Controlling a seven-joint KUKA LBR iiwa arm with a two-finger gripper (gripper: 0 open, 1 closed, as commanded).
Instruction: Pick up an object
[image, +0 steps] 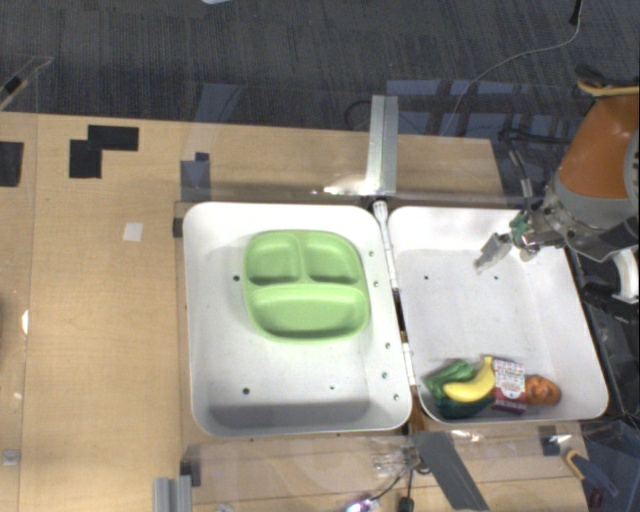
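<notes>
Banana (470, 386) half hides a green toy (450, 371); pincer (492, 252) too small to tell its state

One fixed camera looks down at a slant on both bins (400, 300).

Both bins (215, 300) are plain white on a tan wood bench (90, 330). Lime-green divided tray (303, 283), yellow banana (472, 385), something dark green (450, 372), maybe a red-and-white packet (508, 383). Arm's orange band (597, 150).
</notes>
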